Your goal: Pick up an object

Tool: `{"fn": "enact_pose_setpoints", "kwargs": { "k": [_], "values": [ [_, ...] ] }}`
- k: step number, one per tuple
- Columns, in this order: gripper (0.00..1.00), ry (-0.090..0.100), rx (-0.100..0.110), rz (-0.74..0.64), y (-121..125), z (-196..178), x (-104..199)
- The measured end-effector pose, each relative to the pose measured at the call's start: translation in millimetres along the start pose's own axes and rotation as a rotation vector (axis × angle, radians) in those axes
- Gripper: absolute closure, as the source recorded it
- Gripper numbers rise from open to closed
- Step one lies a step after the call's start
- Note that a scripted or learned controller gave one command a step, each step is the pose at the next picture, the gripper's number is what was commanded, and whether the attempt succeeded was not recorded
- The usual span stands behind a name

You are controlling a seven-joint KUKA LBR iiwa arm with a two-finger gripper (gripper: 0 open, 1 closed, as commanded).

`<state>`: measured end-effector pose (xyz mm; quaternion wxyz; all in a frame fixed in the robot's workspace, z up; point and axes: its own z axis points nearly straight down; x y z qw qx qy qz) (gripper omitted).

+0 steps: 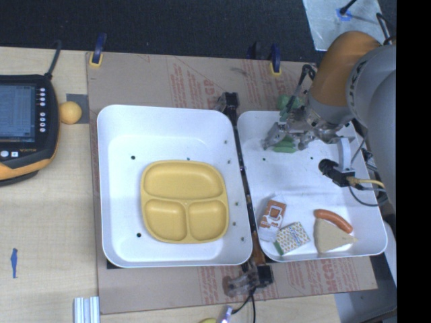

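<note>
Camera view had the gripper (286,138) down by a green object (285,145); can't tell its grip, could've slipped.

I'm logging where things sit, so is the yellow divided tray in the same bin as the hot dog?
No, the yellow divided tray lies in the left bin, while the hot dog lies in the right bin.

2 white bins (111,180), 1 yellow tray (183,200), 2 packets (273,217), 1 sausage (333,220)
</note>
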<state>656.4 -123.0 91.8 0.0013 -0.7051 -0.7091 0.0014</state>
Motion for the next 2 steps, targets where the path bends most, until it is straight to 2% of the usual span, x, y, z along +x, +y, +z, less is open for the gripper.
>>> {"fn": "enact_pose_setpoints", "kwargs": {
  "k": [1,2],
  "values": [
    [0.0,0.0,-0.003,0.003,0,0,-41],
    [0.0,0.0,-0.003,0.003,0,-44,-79]
  ]
}}
